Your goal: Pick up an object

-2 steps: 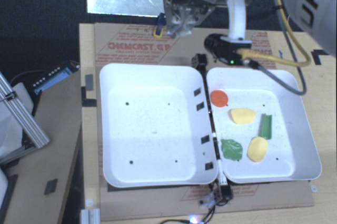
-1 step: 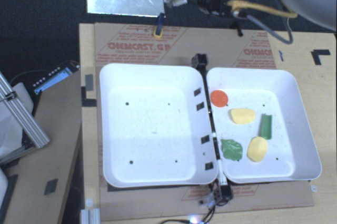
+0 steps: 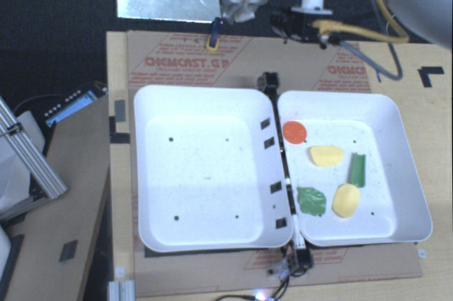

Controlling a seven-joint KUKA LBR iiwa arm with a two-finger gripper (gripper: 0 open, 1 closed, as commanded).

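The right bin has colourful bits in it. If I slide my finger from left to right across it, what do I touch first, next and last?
Orange disc → green leafy piece → pale yellow piece → yellow lump → dark green stick.

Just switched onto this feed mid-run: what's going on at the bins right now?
The arm is raised above the far edge of the bench, its gripper well clear of both bins and nothing seen in it. The right bin holds five items: an orange disc, a pale yellow piece, a green stick, a green leafy piece and a yellow lemon-like piece. No pick is under way yet.
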